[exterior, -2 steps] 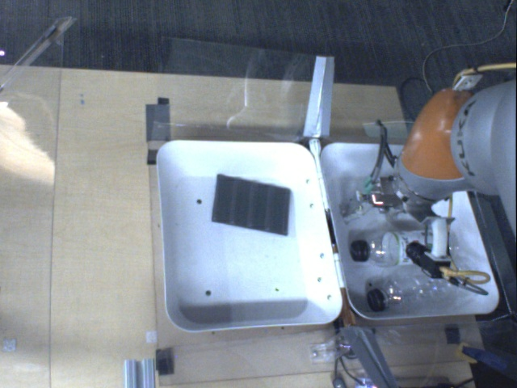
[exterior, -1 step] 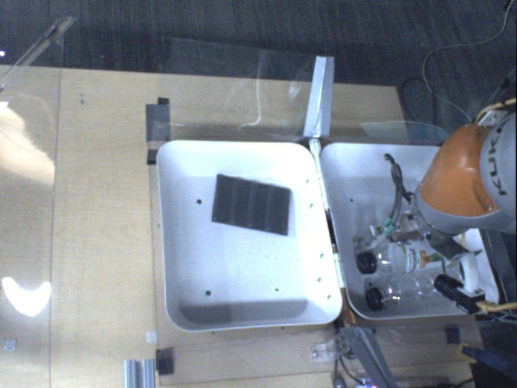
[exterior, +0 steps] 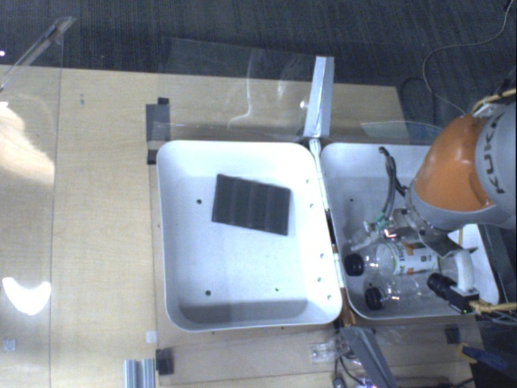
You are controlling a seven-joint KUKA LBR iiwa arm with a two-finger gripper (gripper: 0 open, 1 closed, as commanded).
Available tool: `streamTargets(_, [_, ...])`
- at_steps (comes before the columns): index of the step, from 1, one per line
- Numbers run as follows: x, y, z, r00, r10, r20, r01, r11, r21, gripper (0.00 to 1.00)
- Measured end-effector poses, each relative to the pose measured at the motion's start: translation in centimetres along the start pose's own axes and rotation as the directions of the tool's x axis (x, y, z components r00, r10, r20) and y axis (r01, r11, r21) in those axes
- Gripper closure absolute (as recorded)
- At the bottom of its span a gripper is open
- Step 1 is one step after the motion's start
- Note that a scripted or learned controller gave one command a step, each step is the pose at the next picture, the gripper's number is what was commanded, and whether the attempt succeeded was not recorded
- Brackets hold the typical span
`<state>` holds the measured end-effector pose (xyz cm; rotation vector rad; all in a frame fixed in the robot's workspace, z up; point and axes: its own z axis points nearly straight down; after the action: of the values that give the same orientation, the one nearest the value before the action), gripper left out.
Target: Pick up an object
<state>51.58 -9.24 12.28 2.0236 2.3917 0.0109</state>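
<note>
clear bottles point(exterior: 396, 267) lie in right bin point(exterior: 355, 176) | hand point(exterior: 401, 231) hovers above, finger state cannot be told | one bottle body should be centred before closing

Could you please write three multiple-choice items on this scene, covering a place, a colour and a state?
1. Where does the dark ribbed pad lie?
A. left bin
B. right bin
C. on the bench

2. What colour is the band above the arm's wrist?
A. blue
B. orange
C. green

3. How do the clear bottles in the right bin rest?
A. upright
B. stacked on the pad
C. on their sides

Key: 1 A, the pad sits on the left bin's floor; 2 B, the band is orange; 3 C, their black caps point sideways.
</note>
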Motion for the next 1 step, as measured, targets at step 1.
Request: streamTargets(1, [-0.38,3.2,3.29,0.99,-0.141,0.001,0.141,0.99,-0.003,0.0])
